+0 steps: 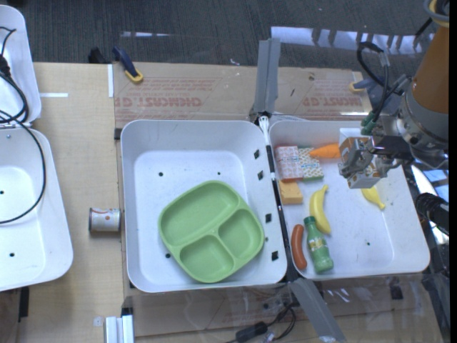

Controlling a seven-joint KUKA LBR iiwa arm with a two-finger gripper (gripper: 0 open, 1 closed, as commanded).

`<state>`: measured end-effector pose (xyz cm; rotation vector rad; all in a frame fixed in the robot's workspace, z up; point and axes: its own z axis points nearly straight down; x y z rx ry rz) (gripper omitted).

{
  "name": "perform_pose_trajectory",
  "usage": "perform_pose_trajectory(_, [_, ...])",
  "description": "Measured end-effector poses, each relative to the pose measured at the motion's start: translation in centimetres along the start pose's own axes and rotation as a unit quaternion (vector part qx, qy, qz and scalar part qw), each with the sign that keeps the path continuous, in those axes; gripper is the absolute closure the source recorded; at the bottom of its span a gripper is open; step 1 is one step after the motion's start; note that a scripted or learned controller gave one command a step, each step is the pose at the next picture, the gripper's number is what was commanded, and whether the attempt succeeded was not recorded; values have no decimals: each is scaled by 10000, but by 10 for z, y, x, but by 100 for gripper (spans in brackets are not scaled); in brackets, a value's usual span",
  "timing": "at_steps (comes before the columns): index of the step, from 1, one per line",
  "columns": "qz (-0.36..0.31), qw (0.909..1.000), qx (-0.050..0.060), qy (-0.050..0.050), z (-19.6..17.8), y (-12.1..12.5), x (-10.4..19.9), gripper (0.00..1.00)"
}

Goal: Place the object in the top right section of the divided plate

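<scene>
The gripper (pixel 359 168) hovered over the right bin (pixel 400 252), toward its 1 o'clock corner; whether its claw was apart or together could not be told. A small yellow piece (pixel 373 197) lay at its 5 o'clock, apparently on the bin floor and not between the fingers, so the object to be moved was judged ungrasped. The divided plate (pixel 212 230) sat tilted in the left bin (pixel 143 191), well apart from the gripper, its sections rotated from the bench edges. The likeliest errors were a miss on the small piece, or a drop into the wrong section because of that rotation. A banana (pixel 320 209), bottle (pixel 318 245), sausage (pixel 298 247), carrot (pixel 325 151) and patterned box (pixel 298 163) crowded the bin's 9 o'clock side and could be nudged. The bins rested on a wooden bench (pixel 78 113) beside cardboard (pixel 186 91), above dark carpet (pixel 214 6).
</scene>
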<state>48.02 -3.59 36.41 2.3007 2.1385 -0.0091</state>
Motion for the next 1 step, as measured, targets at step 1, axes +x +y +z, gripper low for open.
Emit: perform_pose_trajectory(1, [-1128,9936,0,-1,-76,-6,65,100])
